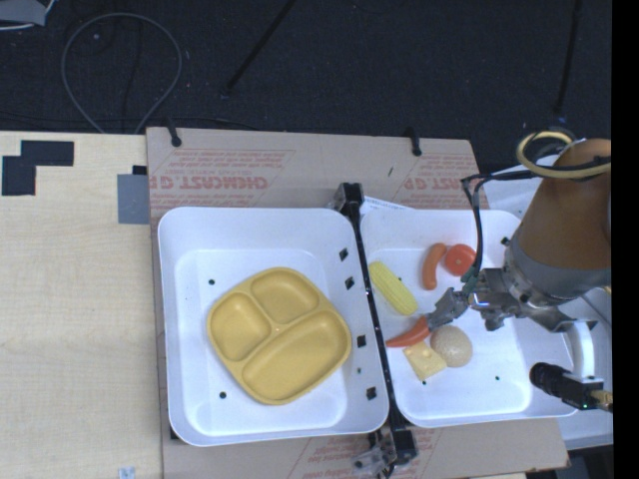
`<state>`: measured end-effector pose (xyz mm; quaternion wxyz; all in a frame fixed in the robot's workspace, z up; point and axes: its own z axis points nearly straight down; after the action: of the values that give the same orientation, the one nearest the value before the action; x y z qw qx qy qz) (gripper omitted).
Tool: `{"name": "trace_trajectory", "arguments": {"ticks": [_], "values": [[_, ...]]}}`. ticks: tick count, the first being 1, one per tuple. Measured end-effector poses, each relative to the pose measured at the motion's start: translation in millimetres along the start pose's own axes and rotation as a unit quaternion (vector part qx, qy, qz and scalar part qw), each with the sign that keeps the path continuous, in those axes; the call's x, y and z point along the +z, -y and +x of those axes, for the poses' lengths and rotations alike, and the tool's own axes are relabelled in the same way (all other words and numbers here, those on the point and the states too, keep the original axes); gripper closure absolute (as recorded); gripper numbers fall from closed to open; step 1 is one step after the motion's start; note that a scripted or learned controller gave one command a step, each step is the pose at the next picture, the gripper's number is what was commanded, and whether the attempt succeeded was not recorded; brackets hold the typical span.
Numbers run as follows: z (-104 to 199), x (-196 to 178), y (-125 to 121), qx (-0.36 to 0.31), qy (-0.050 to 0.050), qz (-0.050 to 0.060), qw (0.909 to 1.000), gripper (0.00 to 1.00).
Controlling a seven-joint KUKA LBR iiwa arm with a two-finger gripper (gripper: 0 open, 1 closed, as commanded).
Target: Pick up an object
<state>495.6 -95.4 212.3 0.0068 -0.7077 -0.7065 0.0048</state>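
Observation:
The right bin [479, 397] holds several toy foods: a yellow corn cob [392, 287], an orange sausage [431, 265], a red tomato [459, 258], an orange carrot [407, 336], a yellow cheese wedge [425, 361] and a beige round onion [452, 345]. My gripper [446, 308] reaches in from the right, low over the bin, just above the onion and right of the carrot's upper end. Its dark fingers [439, 313] stand apart with nothing between them.
The left bin [190, 257] carries a yellow three-compartment plate [279, 334]. A black divider clip line [367, 307] runs between the bins. The arm's orange band and grey wrist [559, 238] overhang the right bin's right side. Cardboard lies under both bins.

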Motion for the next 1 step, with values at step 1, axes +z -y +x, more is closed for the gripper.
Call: {"name": "trace_trajectory", "arguments": {"ticks": [1], "values": [[-0.3, -5.5, -2.4, -0.001, 0.001, -0.006, 1.0000, 0.00]]}}
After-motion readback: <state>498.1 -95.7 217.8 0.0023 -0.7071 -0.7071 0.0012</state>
